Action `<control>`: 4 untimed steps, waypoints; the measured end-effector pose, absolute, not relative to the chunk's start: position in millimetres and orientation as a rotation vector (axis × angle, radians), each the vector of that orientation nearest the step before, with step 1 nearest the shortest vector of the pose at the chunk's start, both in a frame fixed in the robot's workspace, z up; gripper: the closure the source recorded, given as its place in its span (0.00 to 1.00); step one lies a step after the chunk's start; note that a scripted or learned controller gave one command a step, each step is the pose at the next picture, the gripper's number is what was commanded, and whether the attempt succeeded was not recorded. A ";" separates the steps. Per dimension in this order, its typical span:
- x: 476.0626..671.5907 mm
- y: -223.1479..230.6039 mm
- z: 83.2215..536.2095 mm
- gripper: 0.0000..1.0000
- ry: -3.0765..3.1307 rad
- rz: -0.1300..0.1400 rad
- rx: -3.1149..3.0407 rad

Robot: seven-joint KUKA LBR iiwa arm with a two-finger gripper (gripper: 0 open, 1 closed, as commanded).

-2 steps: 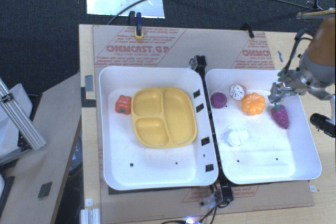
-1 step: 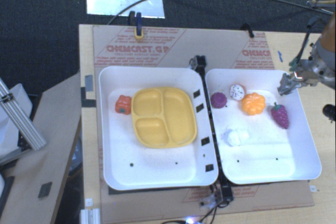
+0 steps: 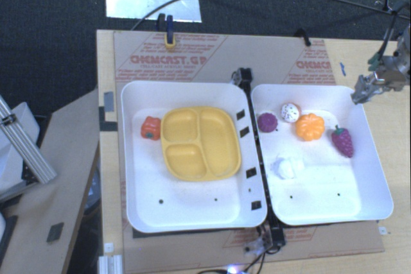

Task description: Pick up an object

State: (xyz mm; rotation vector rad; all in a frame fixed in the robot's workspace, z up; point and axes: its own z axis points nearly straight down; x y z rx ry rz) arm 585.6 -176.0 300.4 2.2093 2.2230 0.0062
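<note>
Gripper [image 3: 363, 94] sits at the upper right corner of the right bin [image 3: 379, 192], over or just outside its rim, hanging from the arm that enters at the view's right edge. It is small and partly blurred at this slant, so I cannot tell how it is set; nothing is visibly held.

Nearest to it lies the purple grape bunch [image 3: 342, 141], down and slightly left along the bin's right side. Its long axis runs roughly from upper left to lower right, stem end toward the top. Just left of the grapes, close but apart, is the orange pumpkin-like toy [image 3: 310, 127]; beyond that a speckled white ball [image 3: 290, 112] and a round purple toy [image 3: 267, 121] near the bin's left wall. A white lump [image 3: 286, 168], hard to read against the bin floor, lies toward the middle.

In the left bin [image 3: 144, 202] rest a yellow divided tray [image 3: 199, 143] and, just beside its left edge, a small orange-red toy [image 3: 151, 128], both well apart from the arm.

Judging by closeness, the grapes look the likeliest target: the coming move would be a short travel down-left, closing across the bunch's narrow width.
</note>
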 end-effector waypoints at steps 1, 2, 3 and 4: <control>572.7 -131.2 282.5 1.00 2.231 0.001 2.213; 565.9 -76.4 265.4 1.00 2.233 0.003 2.211; 561.8 -31.2 260.7 1.00 2.232 0.003 2.212; 551.8 18.1 244.2 1.00 2.233 0.003 2.212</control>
